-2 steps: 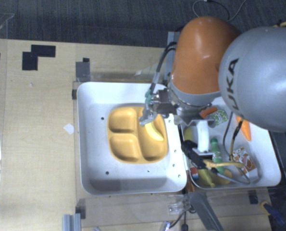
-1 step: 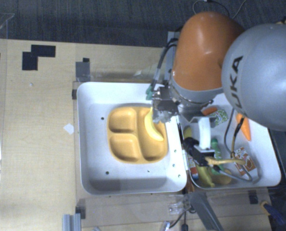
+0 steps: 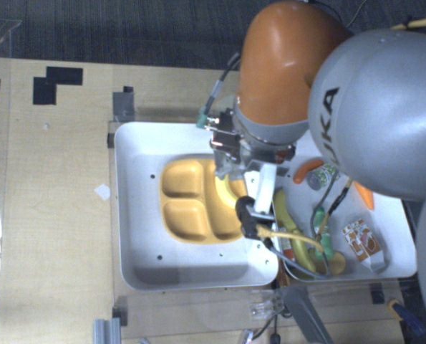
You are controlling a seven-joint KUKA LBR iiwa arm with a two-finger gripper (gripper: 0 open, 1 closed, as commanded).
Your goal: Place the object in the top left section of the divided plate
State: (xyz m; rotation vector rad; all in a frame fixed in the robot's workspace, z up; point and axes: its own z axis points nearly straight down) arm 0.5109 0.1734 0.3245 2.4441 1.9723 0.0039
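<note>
The arm (image 3: 291, 56) is reaching in from 3 o'clock and is hanging its gripper (image 3: 230, 170) low over the right side of the plate (image 3: 187, 213), which is lying in the left bin (image 3: 137, 213). The wrist is hiding the claw, so I cannot tell whether it is released, clenched or carrying anything.

Nothing is resting in the plate's bare sections, and the target section, at the plate's 10 o'clock, is showing clean yellow. Which object is meant is not clear. The likely candidates are lying in the right bin (image 3: 399, 260), at 3 to 4 o'clock from the plate: a banana (image 3: 286, 217) just beside the bin wall, a carrot (image 3: 307, 169) above it at 1 o'clock, and a packet (image 3: 361, 239) further out at 3 o'clock from the banana.

Judging by looks, the banana is probably going to be light and curved, with a smooth skin that may slip. The best hold is probably going to be across its thick middle, jaws square to its length, so that it is not swinging. The carrot is looking stiff, tapered and small. A grip near its fat end is likely to be safer than one at the tip. The packet is looking flat and thin, so edges are offering the only purchase.
</note>
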